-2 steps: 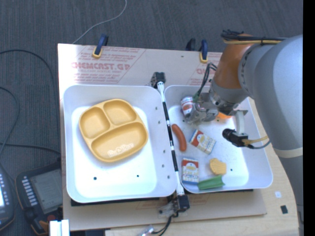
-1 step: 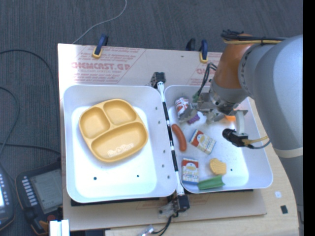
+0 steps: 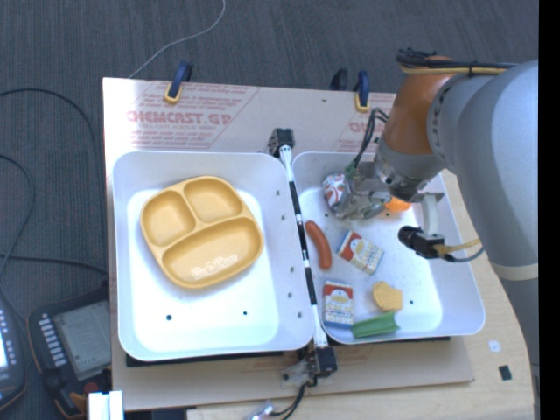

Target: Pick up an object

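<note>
The room is floored in dark grey carpet [image 3: 79, 42], and a pale board [image 3: 219, 116] with red lettering is laid under two white bins. The left bin [image 3: 140, 322] is occupied by a yellow divided plate [image 3: 203, 230]. The right bin [image 3: 455, 309] is crowded with small items, and its smooth, low-walled floor is judged slippery, so things may be pushed aside rather than caught.

The gripper [image 3: 360, 198] is lowered at the upper left of the right bin, directly over a crumpled silvery wrapper [image 3: 334, 189]. Whether the jaws are spread or pinching cannot be told, since they are masked by the wrist.

The wrapper is judged light, soft and easily crushed, best taken across its bunched middle. Nearby lie a red sausage [image 3: 318, 243], a small printed carton [image 3: 360, 252], a second carton [image 3: 338, 304], a yellow piece [image 3: 387, 297] and a green piece [image 3: 374, 325].
</note>
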`<state>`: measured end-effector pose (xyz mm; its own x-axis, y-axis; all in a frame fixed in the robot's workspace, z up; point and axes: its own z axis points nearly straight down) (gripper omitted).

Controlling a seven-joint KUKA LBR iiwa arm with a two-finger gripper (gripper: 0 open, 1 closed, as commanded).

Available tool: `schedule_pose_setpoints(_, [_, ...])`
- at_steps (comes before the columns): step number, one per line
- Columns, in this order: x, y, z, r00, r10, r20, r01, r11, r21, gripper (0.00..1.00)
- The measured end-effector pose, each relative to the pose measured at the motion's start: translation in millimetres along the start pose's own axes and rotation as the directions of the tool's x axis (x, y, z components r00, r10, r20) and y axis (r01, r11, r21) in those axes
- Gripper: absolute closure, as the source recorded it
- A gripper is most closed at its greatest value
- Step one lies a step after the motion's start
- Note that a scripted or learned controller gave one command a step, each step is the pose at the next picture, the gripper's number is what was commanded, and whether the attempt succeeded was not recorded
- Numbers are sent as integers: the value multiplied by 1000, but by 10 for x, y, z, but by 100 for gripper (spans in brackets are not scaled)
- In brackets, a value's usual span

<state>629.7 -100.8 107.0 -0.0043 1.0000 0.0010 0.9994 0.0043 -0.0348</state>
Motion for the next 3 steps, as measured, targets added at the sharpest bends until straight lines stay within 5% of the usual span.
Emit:
schedule_pose_setpoints(1, [-2,-2,5,1000,0,1,0,1000,1,0])
schedule_pose_setpoints(2, [0,-7,-102,1000,0,0,0,1000,4,100])
schedule_pose_setpoints(3, [0,-10,-199,1000,-1,1,1,1000,4,100])
